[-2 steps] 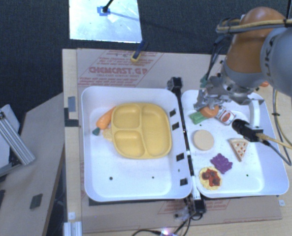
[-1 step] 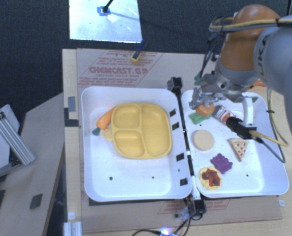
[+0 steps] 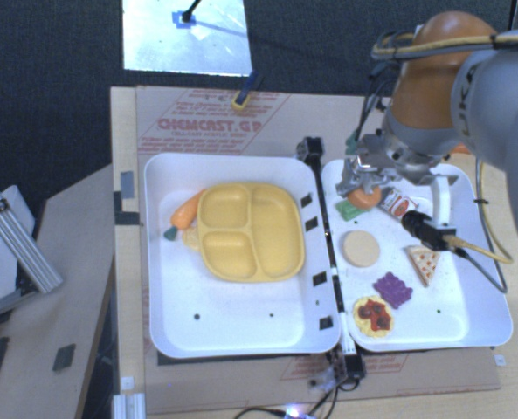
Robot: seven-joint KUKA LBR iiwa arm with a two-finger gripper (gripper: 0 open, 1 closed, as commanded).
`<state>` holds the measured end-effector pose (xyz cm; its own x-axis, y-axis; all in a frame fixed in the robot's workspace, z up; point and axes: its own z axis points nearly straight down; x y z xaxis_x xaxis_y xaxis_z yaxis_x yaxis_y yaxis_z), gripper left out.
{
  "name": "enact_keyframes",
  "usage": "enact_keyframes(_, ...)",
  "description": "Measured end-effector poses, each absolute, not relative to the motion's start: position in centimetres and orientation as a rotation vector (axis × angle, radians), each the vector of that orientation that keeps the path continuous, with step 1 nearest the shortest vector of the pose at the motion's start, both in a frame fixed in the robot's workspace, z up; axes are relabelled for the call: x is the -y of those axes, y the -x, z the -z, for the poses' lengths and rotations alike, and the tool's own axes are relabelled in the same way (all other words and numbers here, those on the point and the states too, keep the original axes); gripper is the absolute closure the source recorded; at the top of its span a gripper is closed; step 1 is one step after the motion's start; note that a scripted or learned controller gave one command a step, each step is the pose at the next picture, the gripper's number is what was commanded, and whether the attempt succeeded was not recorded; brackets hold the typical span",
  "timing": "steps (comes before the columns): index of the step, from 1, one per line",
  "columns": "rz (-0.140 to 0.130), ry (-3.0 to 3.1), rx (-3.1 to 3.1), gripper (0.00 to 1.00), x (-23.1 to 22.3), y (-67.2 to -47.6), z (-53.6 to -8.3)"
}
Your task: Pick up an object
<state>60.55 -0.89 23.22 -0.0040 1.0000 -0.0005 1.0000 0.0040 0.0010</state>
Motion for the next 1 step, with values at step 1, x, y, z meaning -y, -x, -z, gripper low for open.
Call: enact_keyframes(1, 0.0, -2.214, -2.227, 1.0, 0.68, -61.44, -21.44)
